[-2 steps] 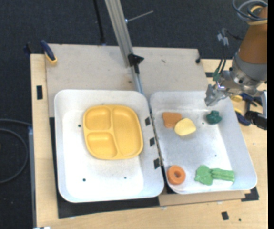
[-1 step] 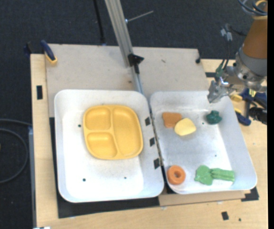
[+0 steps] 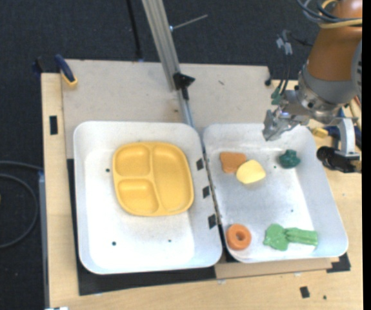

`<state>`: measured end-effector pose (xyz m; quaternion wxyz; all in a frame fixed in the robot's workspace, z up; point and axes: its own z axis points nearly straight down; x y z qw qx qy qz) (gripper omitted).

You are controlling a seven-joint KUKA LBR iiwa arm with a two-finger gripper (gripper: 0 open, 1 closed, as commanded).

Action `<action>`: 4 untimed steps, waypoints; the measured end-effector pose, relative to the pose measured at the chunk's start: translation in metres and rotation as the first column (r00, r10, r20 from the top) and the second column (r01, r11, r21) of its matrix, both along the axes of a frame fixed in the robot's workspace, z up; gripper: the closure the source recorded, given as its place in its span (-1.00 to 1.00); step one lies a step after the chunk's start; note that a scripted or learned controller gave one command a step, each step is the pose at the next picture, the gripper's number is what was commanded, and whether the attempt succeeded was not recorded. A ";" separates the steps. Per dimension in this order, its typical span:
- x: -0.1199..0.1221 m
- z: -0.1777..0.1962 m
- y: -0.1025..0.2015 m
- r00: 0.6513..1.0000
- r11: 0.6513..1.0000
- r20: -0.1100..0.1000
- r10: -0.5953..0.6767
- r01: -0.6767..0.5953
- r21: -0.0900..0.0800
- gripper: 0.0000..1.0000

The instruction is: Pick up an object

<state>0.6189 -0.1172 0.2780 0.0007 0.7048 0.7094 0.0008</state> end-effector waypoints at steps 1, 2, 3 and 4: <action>-0.014 0.005 0.054 1.000 1.000 -0.001 0.000 0.000 0.001 1.00; -0.033 0.007 0.102 1.000 1.000 -0.002 0.000 0.000 0.001 1.00; -0.053 -0.008 0.151 1.000 1.000 -0.003 0.000 0.000 0.001 1.00; -0.064 -0.026 0.202 1.000 1.000 -0.003 0.001 -0.001 0.001 1.00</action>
